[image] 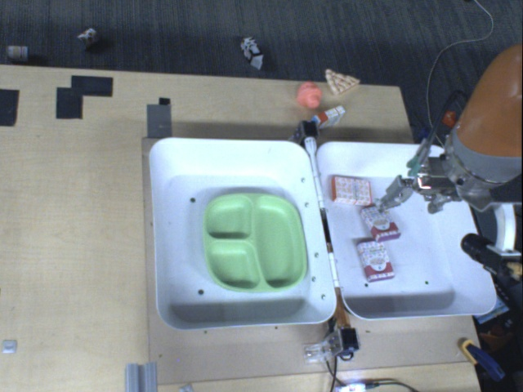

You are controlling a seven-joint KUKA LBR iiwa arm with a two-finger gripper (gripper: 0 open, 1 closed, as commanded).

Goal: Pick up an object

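Note:
Three small red-and-white packets lie in the right bin (458, 288): one (351, 190) near its back left, one (381, 224) in the middle and one (375, 260) in front of that. My gripper (414, 202) hangs over the right bin, just right of the middle packet. It is open, with nothing between its fingers. The left fingertip (391, 201) is close above the middle packet's upper right corner. The left bin (172, 219) holds a green divided plate (253, 240).
Behind the bins on the bench lie a pink ball (308, 95), a tan wedge-shaped item (341, 81) and a small tube (331, 117). The arm's orange band (498, 96) and grey wrist cover the right bin's far right side. Cables and clips sit at the bins' front edge.

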